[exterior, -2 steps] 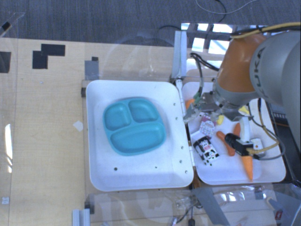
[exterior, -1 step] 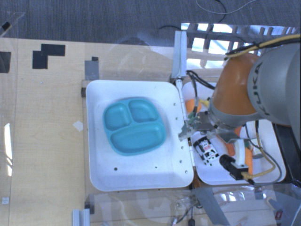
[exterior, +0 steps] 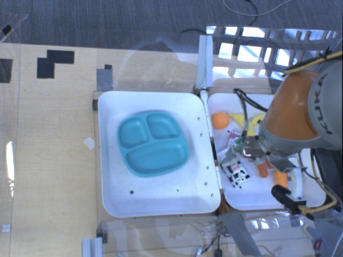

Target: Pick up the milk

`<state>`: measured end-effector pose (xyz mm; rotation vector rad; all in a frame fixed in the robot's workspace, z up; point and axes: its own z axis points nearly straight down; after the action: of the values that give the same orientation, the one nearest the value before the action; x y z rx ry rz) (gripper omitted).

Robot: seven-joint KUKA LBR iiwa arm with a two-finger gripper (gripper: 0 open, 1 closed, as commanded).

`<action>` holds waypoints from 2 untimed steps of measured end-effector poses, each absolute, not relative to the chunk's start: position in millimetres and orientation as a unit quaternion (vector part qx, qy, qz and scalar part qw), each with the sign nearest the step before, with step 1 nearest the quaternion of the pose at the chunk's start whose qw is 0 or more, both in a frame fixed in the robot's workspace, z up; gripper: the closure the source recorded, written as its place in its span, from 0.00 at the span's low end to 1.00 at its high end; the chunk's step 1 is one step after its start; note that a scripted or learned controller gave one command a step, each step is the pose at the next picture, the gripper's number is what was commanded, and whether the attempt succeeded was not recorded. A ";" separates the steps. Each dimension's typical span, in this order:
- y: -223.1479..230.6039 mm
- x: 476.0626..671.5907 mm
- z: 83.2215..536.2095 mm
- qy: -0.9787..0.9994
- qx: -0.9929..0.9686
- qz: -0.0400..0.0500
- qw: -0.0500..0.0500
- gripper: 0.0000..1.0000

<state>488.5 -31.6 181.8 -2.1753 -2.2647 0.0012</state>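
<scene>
The milk is a small white carton with black cow spots. It lies in the right bin, close to the bin's left wall and towards the front. My gripper reaches down from the grey and orange arm and sits directly over the carton's far end, touching it or just above it. The wrist and cables hide the gripper's tips, and the arm covers much of the right bin's middle.
An orange ball-like fruit and a yellow banana lie at the back of the right bin, with a small pink item near them. Two orange pieces lie right of the milk. The left bin holds a blue divided plate.
</scene>
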 end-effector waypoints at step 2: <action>4.2 488.8 181.8 -0.783 -0.623 0.000 0.000 0.00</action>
<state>488.8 4.2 181.8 -1.9551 -2.4579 0.0000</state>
